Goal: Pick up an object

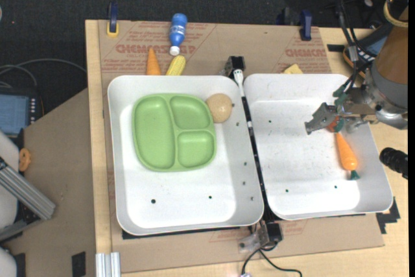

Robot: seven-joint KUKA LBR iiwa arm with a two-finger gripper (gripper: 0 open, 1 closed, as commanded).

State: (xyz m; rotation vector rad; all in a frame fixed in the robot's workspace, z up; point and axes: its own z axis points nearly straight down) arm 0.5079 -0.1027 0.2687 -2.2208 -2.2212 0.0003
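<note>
- Right bin [305,198]: carrot [346,152] lies near its right wall, gripper [329,121] hovering just beside the top end.
- Can't tell from here whether the pincer is released or clenched.
- I judge approach stage; next, descend and straddle the carrot.

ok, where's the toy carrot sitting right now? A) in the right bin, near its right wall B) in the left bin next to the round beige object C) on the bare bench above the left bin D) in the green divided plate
A: the toy carrot lies on the floor of the right bin near its right wall, just below the end effector.
</note>
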